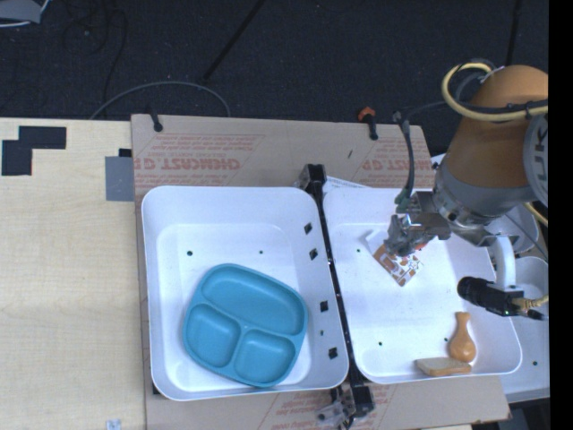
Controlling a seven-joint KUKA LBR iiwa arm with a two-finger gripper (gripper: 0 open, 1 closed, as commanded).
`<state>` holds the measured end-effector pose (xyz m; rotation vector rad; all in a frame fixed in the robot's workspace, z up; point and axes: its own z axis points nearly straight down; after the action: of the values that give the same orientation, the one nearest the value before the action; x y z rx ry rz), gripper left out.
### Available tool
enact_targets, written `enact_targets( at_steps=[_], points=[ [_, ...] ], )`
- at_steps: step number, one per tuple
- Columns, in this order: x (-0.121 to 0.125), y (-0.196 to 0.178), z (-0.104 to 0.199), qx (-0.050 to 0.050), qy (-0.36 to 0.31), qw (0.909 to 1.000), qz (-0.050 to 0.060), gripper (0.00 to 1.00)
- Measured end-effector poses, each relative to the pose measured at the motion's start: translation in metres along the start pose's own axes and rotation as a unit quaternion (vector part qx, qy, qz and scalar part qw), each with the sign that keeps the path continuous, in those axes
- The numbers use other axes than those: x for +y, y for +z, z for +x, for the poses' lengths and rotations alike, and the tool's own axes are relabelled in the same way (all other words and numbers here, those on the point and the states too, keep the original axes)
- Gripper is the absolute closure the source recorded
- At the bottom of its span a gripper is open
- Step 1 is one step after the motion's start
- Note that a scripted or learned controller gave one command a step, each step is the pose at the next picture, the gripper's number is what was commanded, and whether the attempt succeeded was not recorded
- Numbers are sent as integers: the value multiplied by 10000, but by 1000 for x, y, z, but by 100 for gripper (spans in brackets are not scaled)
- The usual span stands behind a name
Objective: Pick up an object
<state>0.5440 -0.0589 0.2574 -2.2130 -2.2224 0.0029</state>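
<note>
A blue divided tray (243, 324) lies in the left bin (224, 227).

The gripper (405, 237) covers the upper corner of a small printed packet (400, 267) in the right bin (385, 330), and the print on it is too small to read. At 3 o'clock from the packet the arm (492, 150) hides the bin's rim, and the view's edge cuts the arm.

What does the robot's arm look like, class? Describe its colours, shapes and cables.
The arm is bulky and rounded: an orange dome above a grey wrist section. A yellow cable loops over the dome. The gripper is small, of dark and silvery metal.
</note>
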Motion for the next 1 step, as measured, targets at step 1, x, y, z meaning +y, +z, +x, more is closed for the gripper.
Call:
enact_targets(
  at_steps=[1],
  points=[
    [5, 18, 48, -1, 3, 10000, 7, 100]
  ],
)
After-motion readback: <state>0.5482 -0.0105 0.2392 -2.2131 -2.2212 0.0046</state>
